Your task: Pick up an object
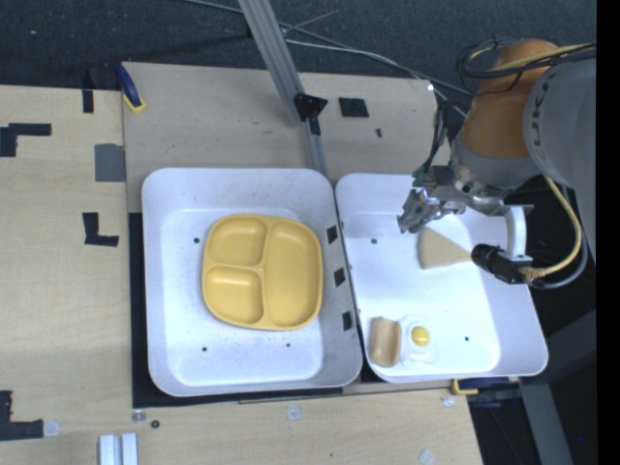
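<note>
My gripper (415,217) hangs over the upper middle of the right bin (387,269), its dark fingers pointing down and left. A tan wedge-shaped piece (444,251) lies just right of and below the fingertips, apart from them. Near the bin's front edge lie a tan bread-like slice (385,341) and a white fried egg with a yellow yolk (418,337). A yellow three-compartment plate (263,270) sits in the middle of the left bin (174,260). I see nothing between the fingers.
A grey pole (276,51) slants down from the top to the seam between the bins. Cables (552,260) loop beside the arm at the right bin's right side. The wooden bench (58,260) spreads to the left.
</note>
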Action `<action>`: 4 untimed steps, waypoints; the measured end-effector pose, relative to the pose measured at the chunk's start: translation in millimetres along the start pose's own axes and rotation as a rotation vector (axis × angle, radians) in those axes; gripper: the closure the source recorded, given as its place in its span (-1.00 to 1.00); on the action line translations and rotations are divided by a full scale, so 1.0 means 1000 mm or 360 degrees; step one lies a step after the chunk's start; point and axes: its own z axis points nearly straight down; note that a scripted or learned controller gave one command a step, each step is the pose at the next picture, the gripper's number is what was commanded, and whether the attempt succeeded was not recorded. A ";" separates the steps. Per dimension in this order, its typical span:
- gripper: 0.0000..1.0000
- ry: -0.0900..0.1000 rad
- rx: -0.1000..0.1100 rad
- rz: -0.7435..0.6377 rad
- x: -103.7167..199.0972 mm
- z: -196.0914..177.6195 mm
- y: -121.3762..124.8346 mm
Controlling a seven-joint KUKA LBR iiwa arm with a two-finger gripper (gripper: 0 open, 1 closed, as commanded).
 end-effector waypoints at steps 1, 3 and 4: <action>1.00 -0.0001 -0.0003 0.0000 0.000 -0.052 0.001; 1.00 0.0001 0.0007 -0.0007 0.104 -0.040 0.008; 1.00 0.0001 0.0006 -0.0008 0.159 -0.031 0.021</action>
